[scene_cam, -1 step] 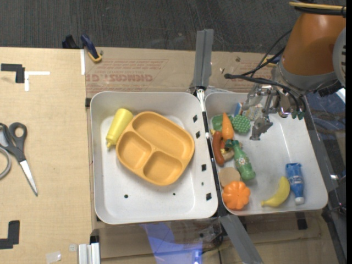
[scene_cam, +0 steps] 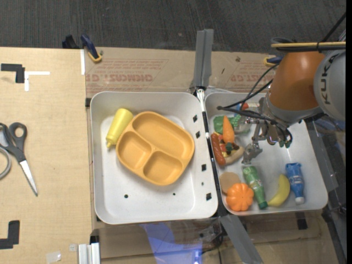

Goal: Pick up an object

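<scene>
The grey arm (scene_cam: 330, 81) reaches in from the right over the right bin (scene_cam: 316, 164), its orange band (scene_cam: 291, 81) above the down-pointing gripper (scene_cam: 250, 154).

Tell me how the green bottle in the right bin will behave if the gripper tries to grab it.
The green bottle lies on its side, so its round body will probably roll when nudged. It looks like smooth plastic, likely slippery and light. The pumpkin and banana crowd it, so fingers may bump them first.

Two white bins: left bin (scene_cam: 99, 164), right bin (scene_cam: 313, 147). Left: one orange divided tray (scene_cam: 155, 147), one yellow bottle (scene_cam: 118, 126). Right: one each of pumpkin (scene_cam: 240, 197), banana (scene_cam: 281, 191), green bottle (scene_cam: 254, 185), blue bottle (scene_cam: 295, 182), carrot (scene_cam: 227, 129), hot dog (scene_cam: 219, 149). One pair of scissors (scene_cam: 19, 153) on the counter.
</scene>
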### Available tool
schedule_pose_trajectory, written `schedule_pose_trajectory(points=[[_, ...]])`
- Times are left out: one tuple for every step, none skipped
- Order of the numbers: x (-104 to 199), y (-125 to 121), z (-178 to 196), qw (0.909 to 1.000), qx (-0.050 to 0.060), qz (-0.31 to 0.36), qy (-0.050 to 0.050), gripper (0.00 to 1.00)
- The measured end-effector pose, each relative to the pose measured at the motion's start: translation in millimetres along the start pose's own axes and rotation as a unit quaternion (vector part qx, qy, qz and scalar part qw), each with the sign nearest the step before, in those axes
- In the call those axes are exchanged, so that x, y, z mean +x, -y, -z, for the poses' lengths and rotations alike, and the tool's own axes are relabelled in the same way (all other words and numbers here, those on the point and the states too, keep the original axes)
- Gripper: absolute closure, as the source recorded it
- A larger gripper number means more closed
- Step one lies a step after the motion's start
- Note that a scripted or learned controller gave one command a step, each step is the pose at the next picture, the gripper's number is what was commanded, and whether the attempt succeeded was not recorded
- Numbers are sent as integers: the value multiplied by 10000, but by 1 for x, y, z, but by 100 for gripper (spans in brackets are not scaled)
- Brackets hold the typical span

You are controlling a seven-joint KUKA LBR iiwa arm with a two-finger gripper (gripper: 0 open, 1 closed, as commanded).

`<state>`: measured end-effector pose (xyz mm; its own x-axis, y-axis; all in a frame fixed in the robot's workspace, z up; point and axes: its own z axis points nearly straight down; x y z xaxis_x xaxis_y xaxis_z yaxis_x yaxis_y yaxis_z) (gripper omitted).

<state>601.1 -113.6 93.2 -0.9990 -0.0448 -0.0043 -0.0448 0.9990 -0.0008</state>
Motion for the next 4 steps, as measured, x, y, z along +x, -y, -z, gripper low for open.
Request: schedule_pose_trajectory(points=[[64,6,0,9999,-3,-128,-11,0],[42,-15,-1,9998,-4,-184,-2,0],[41,3,0,9999,1,104,2,0],[33,16,1,10000,0,-43,9,0]])
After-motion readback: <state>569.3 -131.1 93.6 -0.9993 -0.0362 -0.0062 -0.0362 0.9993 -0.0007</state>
